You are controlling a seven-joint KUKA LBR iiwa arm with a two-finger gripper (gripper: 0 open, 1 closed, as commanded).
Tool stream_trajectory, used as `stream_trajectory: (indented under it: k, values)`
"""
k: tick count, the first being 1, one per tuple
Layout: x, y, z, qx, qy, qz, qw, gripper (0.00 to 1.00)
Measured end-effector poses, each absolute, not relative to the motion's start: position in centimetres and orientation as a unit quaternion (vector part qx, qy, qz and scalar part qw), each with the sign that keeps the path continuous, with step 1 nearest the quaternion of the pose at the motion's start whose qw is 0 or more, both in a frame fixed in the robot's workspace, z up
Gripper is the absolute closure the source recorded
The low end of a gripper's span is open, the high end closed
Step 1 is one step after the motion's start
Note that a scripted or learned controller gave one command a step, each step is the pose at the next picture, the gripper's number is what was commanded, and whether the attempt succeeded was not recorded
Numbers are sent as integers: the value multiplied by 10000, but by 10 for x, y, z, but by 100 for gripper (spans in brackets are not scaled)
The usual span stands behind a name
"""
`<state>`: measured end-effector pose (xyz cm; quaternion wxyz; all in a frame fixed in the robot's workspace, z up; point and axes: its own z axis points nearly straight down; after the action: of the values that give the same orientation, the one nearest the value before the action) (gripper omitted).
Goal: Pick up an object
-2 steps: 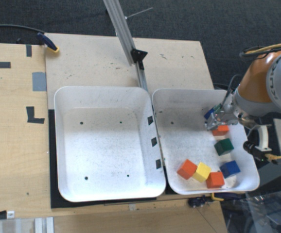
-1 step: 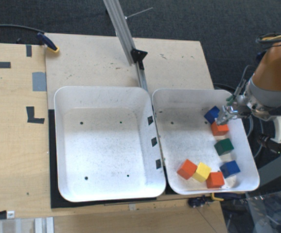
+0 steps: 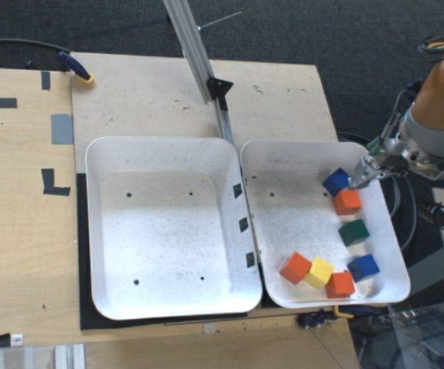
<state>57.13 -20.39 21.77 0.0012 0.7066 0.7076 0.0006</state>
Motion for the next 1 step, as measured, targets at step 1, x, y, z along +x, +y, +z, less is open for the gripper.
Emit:
stream_trajectory:
  k: [1]
  values:
    - [583, -155, 229, 7049, 7093, 10, -3, 100]
